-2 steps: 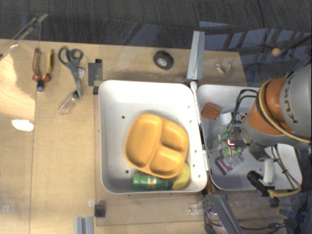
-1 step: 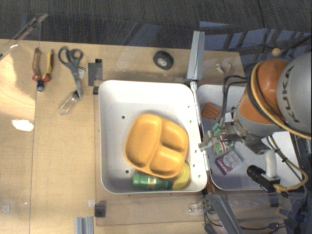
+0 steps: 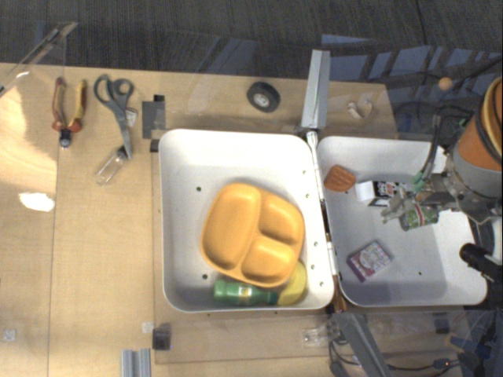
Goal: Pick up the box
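A: Largest first: the bench (image 3: 86, 289), then two white bins. The left bin (image 3: 181, 210) holds a yellow divided tray (image 3: 253, 234) lying over a green can (image 3: 240, 292) and a yellow-green item at its near wall.

B: And the right bin (image 3: 440, 281)?

A: The box (image 3: 369, 259), purple and tilted, lies flat near the bin's front left, apart from everything else. Its label print is too small to read. An orange piece (image 3: 340, 179) sits by the far left wall.

B: Gripper?

A: The gripper (image 3: 409, 205) is low over the bin's middle, well apart from the box. Finger state: cannot tell, too cluttered. Scissors (image 3: 118, 104), pliers (image 3: 67, 108) and a tape roll (image 3: 263, 96) lie on the bench.
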Controlling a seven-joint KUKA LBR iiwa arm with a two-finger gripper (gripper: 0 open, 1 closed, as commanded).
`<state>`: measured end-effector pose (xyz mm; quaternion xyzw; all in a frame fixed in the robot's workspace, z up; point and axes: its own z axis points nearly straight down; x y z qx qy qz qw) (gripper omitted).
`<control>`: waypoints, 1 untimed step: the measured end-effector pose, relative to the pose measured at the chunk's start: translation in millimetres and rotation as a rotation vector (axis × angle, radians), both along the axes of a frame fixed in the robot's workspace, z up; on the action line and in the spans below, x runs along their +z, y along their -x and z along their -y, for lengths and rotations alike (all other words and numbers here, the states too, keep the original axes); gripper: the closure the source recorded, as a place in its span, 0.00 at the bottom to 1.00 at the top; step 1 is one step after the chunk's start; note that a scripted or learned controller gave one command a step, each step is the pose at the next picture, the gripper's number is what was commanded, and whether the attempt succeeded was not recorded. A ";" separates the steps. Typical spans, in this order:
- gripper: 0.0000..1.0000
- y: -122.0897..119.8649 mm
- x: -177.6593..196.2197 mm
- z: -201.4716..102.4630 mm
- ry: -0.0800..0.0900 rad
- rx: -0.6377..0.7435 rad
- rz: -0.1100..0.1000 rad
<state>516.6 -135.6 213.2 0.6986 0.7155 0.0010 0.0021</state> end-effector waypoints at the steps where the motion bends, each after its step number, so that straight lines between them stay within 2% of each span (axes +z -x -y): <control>1: 1.00 -15.1 -1.7 -49.4 -0.001 -0.094 0.000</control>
